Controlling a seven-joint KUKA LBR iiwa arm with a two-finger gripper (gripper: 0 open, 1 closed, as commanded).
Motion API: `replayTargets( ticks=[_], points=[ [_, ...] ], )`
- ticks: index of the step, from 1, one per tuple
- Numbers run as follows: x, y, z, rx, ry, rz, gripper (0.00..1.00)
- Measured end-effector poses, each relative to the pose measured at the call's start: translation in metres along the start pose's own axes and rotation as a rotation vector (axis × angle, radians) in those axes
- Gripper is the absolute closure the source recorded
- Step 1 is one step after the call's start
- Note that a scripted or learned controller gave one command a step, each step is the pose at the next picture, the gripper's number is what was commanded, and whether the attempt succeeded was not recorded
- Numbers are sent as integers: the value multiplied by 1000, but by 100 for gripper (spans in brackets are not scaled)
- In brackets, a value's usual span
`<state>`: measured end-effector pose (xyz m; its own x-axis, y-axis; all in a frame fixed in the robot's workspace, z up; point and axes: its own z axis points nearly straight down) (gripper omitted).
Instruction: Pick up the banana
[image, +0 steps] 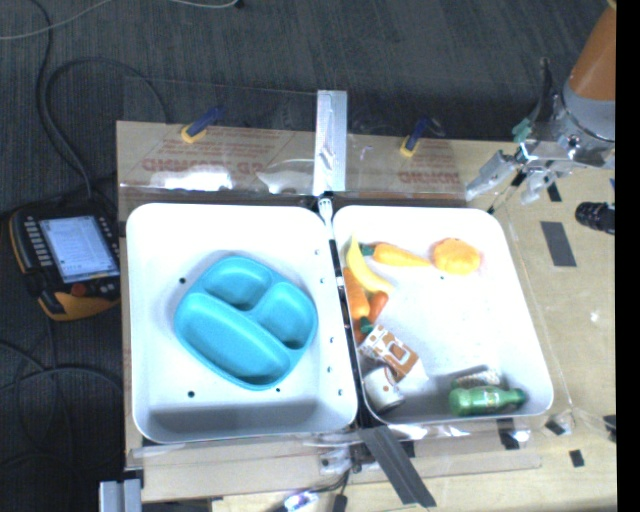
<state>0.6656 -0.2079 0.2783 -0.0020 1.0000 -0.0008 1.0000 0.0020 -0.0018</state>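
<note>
The surface (560, 330) carries two shallow white bins side by side. The left bin (150, 300) holds one item: a blue divided tray (245, 320), lying at a slant and occupying most of the bin floor.

The right bin (500, 320) holds the smaller items, grouped mainly along its left wall and near edge. The banana (354, 270) lies against the left wall, toward the far-left corner of this bin, its length running along the wall. Just beside it, on its near side, an orange carrot-like piece (362, 303) touches or overlaps it; the exact contact cannot be resolved. A second elongated orange piece (396, 256) lies along the far edge, running from the banana toward a round orange fruit (456, 256) near the middle of the far edge.

Along the near edge, a green bottle (485, 399) lies on its side toward the near-right corner. A small brown-and-white carton (388, 353) sits near the left wall, and a pale can-like object (381, 387) lies just beside it at the near-left corner.

The arm (600, 60) enters at the upper right, beyond the far-right corner of the right bin. The pincer (500, 180) is positioned above the surface outside the bin, well apart from the banana. Its fingers are spread and nothing is between them.

A handheld control pendant (65, 255) rests on the floor to the left of the surface.
</note>
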Motion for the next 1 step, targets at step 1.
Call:
replayTargets(
  ticks=[1],
  points=[
    [0, 0, -9, 1, -4, -2, 100]
  ],
)
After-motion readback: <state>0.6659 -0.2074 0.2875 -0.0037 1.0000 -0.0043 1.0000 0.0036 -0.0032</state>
